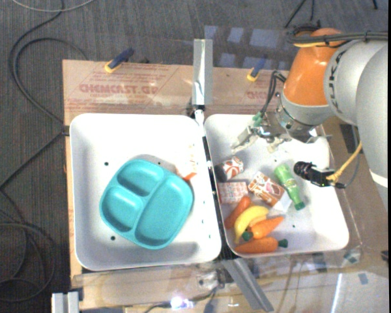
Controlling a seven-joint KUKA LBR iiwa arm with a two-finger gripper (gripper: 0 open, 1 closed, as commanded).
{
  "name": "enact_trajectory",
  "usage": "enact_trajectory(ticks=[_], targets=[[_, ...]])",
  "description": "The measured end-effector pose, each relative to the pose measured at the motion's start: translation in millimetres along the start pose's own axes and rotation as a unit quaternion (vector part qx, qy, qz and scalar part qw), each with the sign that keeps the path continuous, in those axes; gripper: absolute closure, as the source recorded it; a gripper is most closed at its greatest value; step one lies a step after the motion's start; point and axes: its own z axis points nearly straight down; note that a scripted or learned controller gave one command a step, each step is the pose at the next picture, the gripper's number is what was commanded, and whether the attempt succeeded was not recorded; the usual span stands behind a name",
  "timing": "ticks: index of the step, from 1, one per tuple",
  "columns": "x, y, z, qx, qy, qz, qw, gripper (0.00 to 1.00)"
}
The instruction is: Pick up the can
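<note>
Hovering end effector [253, 134] above can [233, 168].

Bench [133, 87] w/ brown board top carries 2 white bins: left bin [85, 194], right bin [326, 230], side by side.

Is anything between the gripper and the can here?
Nothing visible. The gripper hangs over bare bin floor in the right white bin, above the small red-and-white can, with an open gap between them.
</note>
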Motion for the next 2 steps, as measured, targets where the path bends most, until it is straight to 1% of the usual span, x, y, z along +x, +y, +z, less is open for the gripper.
enact_trajectory(ticks=[1,2], targets=[[-2,13,71,-0.004,-0.002,-0.096,0.9954,0.0],[-2,13,61,-0.005,-0.001,-0.095,0.9954,1.0]])
